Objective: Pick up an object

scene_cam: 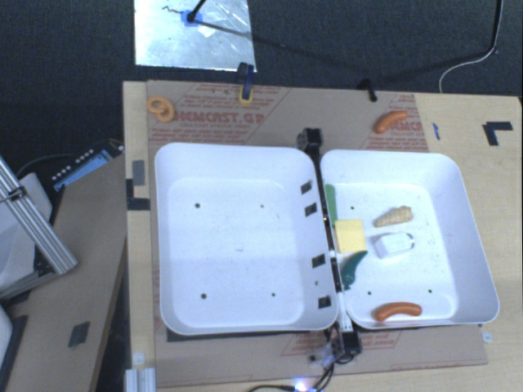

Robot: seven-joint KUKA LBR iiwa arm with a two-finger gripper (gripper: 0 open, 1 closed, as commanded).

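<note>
In the right bin (458, 186) lie a yellow block (350, 236) and sausage (398, 309); the pincer's state cannot be told.

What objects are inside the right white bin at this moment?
Inside the right bin lie a yellow block, a green strip, a teal piece, a beige cone, a white item and a sausage. Nothing seems hidden.
</note>
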